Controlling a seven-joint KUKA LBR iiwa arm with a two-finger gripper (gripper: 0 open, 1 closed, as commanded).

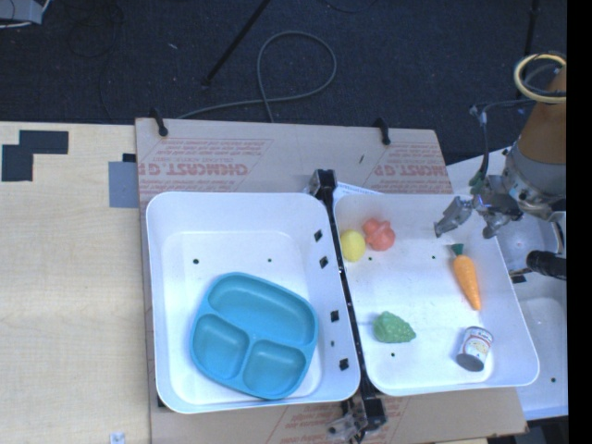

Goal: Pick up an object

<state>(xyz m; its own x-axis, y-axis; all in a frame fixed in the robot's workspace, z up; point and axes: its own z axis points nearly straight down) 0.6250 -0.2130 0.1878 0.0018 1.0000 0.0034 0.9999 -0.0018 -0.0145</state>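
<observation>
The right bin (518, 377) holds a yellow round fruit (352, 244) touching a salmon-pink piece (378, 234) near its far left. An orange carrot (467, 280) lies at the right side, a green leafy lump (394, 327) in the middle front, and a small tin (474, 348) on its side at the front right. My gripper (471, 221) hangs over the bin's far right corner, just above the carrot's green top. Its two fingers stand spread apart, open, with nothing between them.
In the left bin (176, 229) lies a blue divided plate (254, 334). A black divider with clips (335, 294) runs between the two bins. Brown cardboard (277, 160) sits under both bins, and the wooden bench stretches to the left.
</observation>
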